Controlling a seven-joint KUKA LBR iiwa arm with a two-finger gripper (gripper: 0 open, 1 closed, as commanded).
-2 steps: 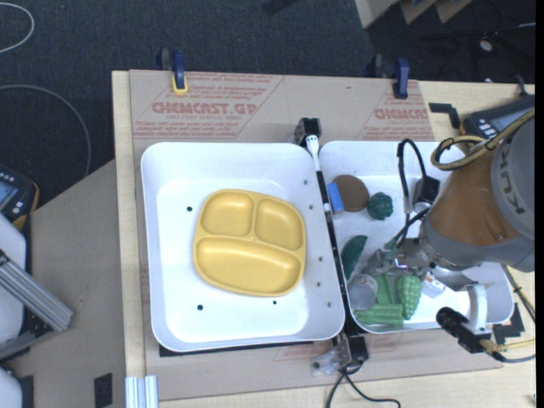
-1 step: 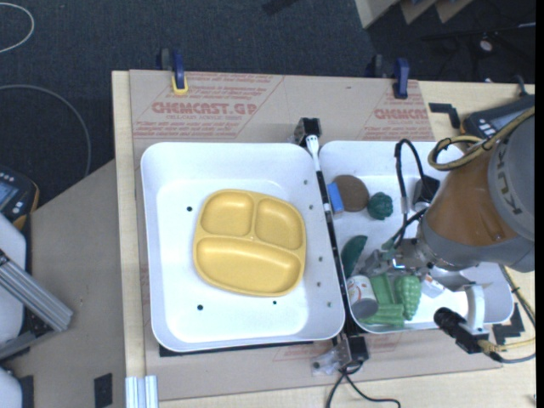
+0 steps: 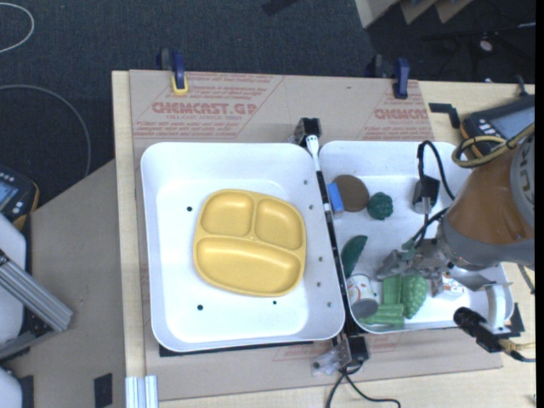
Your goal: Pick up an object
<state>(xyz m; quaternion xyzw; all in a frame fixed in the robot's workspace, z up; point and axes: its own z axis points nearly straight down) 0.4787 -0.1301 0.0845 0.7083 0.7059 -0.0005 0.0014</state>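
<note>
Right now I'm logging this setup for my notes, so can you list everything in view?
bins: two, white, side by side on the bench
plate: one, yellow, three sections, in the left bin
brown lump: one, top of the right bin
blue piece: one, left of the brown lump
green ball: one, dark green, right of the brown lump
green leaf: one, dark green, mid right bin
green toys: a cluster, light green, bottom of the right bin
clamps: two, blue, top edge of the board
arm: one, grey and orange, over the right bin
gripper: one, above the green toys
</note>
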